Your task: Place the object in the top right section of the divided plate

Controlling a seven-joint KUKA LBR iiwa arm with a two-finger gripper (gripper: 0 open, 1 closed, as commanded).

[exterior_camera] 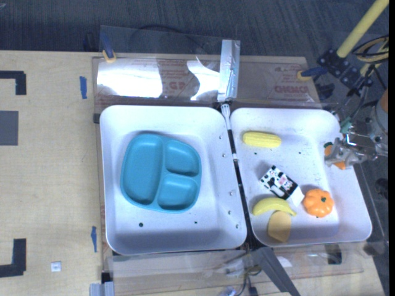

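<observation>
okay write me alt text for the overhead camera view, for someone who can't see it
Two shallow white bins sit side by side on a bench: the left bin holds a blue divided plate, while the right bin holds a corn cob, a black-and-white carton, a banana, a small orange pumpkin and a tan piece. The end effector hovers at the right bin's right edge.

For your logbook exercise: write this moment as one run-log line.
gripper: right bin's right edge | divided plate: left bin | corn, banana, pumpkin: right bin
</observation>
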